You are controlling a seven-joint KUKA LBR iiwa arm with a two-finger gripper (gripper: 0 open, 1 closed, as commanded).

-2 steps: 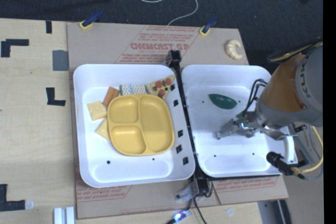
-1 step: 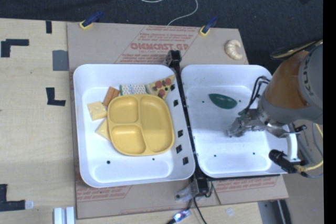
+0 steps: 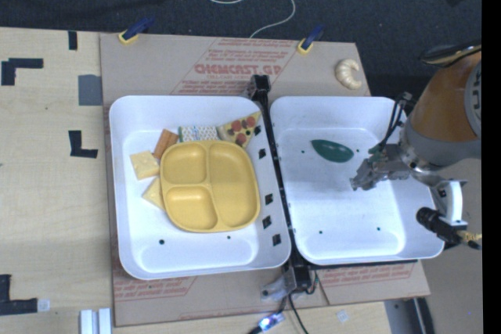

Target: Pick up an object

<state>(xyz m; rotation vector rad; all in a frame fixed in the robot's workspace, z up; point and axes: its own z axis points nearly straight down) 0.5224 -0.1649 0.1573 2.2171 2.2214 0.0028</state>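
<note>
Now, take the right-hand shallow white plastic bin (image 3: 391, 246) as your landmark, because everything that matters sits inside it. The small dark green leaf-shaped object (image 3: 333, 149) lies flat on that bin's floor, in the half nearer the far rim and a little toward the wall it shares with the other bin. The grey two-finger gripper (image 3: 365, 178) hangs over the same bin's floor, closer to the bin's right wall, with nothing visibly between its tips; the view is too small and dark there for you to say whether the jaws are parted or closed, so you cannot tell.

The relation to watch is this: the green object lies up and to the left of the gripper, near but apart from it, with bare white floor between them. Its long axis runs roughly left to right with a slight tilt, the pointed end toward the right wall. You would judge that the gripper needs to shift toward the far-left part of the bin and close across the narrow width.

Across the shared wall, the left-hand white bin (image 3: 133, 246) holds a yellow three-compartment plastic plate (image 3: 210, 185) with small flat pieces (image 3: 149, 164) tucked beside and behind it, all well apart from the gripper
</note>
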